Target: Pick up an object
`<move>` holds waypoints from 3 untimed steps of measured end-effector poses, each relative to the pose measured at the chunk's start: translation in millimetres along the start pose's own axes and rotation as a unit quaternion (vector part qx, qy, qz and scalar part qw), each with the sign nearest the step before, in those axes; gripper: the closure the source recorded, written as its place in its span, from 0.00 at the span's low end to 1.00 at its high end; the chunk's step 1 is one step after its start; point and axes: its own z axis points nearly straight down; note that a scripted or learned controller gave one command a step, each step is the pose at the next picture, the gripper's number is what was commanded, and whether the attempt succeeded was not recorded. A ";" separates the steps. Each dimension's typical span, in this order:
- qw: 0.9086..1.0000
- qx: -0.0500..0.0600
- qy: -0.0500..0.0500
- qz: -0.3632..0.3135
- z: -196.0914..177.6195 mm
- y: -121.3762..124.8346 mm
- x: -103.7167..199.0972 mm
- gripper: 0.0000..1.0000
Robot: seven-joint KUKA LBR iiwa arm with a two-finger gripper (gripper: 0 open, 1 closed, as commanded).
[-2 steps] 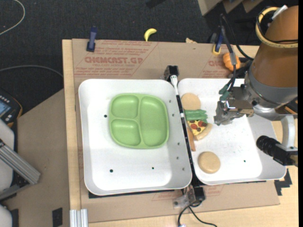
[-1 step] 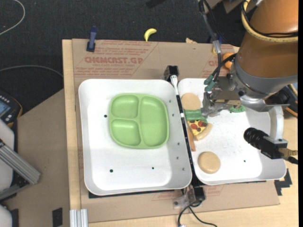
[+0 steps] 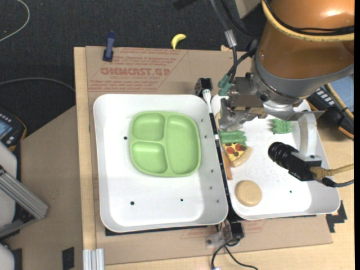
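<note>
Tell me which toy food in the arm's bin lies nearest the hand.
The green ribbed piece, right at the hand. The pizza slice lies just past it; the tan disc and the leafy green piece are farther off.

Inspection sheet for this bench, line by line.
Surface: left bin and right bin, white, side by side on cardboard.
Job's things: plate in left bin; pizza slice, cookie, green pod, green leaf in right bin.
Clutter: banana and blue clip by the cardboard's far edge.
Tool: the tool hangs low over the right bin's far left corner, above the pod.
Cables: white cable on the floor; black wire at the near edge.
Surroundings: dark floor.
</note>
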 end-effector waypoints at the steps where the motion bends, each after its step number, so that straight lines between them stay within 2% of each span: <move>1: 1.000 0.001 0.000 -0.001 8.1 11.8 70.2 1.00; 2: 1.000 -0.003 0.002 0.001 -81.3 22.9 105.5 1.00; 3: 1.000 0.007 -0.002 0.001 -13.2 -1.3 132.2 1.00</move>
